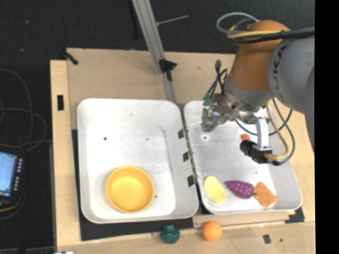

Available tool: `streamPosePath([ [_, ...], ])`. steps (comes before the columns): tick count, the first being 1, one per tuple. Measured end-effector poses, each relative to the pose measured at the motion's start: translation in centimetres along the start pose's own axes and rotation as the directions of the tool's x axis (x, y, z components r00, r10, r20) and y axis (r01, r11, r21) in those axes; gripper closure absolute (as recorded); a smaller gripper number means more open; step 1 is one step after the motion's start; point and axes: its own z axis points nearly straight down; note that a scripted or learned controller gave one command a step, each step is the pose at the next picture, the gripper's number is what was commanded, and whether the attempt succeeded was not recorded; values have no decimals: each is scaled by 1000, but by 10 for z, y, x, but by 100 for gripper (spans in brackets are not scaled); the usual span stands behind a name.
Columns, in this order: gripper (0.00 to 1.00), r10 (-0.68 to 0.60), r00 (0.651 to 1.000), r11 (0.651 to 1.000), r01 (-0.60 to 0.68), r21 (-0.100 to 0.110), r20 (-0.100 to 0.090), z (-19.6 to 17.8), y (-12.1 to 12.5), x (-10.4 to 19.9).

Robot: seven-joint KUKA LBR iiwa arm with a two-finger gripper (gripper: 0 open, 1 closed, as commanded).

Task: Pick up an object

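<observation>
The gripper [210,121] was hung high over the right bin [233,147]; finger state couldn't be told. Probably best lowered squarely onto the purple toy [239,188].

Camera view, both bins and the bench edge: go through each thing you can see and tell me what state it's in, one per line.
yellow bowl: upright, in the left bin
pale yellow piece: lying in the right bin, near edge
purple piece: lying beside it
orange piece: lying in the near right corner
orange ball: on the bench outside the bins
green piece: on the bench beside the ball
gripper: over the right bin, holding nothing visible
</observation>
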Motion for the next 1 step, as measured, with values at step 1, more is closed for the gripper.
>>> streamPosePath([
  [1, 100, 3, 1000, 1000, -3, 0, 0, -12, -11, 49],
])
